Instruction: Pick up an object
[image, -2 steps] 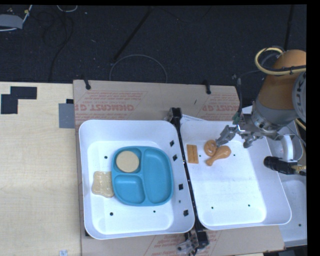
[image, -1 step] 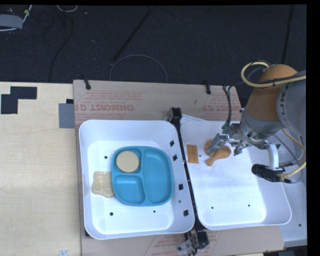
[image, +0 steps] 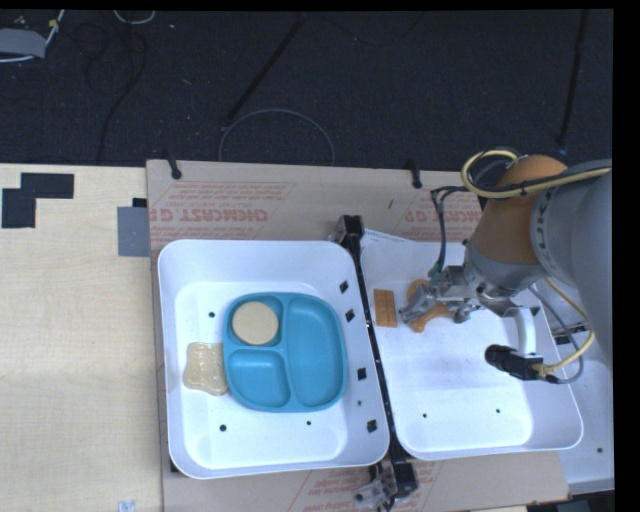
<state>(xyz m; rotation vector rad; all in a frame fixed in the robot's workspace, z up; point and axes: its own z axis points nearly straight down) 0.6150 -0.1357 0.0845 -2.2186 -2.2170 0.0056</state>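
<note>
Pale wooden worktop (image: 70, 330) carries two shallow white bins side by side. In the right white bin (image: 480, 420), near its far wall, lies a tan, bone-shaped piece (image: 428, 315), with its long axis slanting from upper left to lower right. The gripper (image: 448, 300) sits touching its right end; whether the jaws are open or closed I cannot tell. A small flat orange-brown block (image: 384, 307) lies just beside, to the left. The left white bin (image: 190, 440) holds a blue divided plastic tray (image: 300, 370).

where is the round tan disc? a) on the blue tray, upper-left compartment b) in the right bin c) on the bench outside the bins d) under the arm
a, the round tan disc lies in the upper-left compartment of the blue tray, which sits in the left bin.
</note>
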